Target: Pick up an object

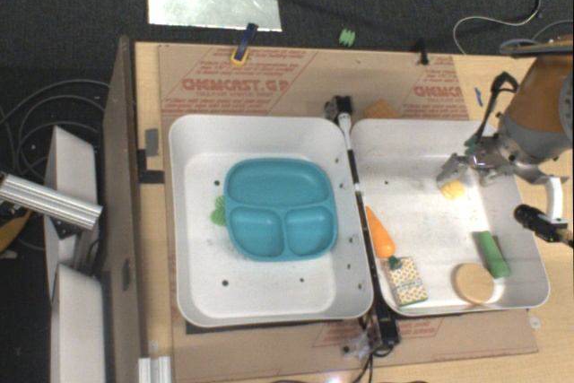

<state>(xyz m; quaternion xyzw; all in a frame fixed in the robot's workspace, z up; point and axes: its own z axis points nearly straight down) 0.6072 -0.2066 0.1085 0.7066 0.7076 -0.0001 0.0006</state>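
The gripper (456,172) hovers over a yellow block (454,189) in the right bin (421,139). I cannot tell its grip. It should centre itself, then lower straight down.

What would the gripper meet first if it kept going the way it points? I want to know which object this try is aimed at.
Most likely the small yellow piece, which lies right at the tip of the gripper in the right bin. Height above it is hard to judge from this slanted view.
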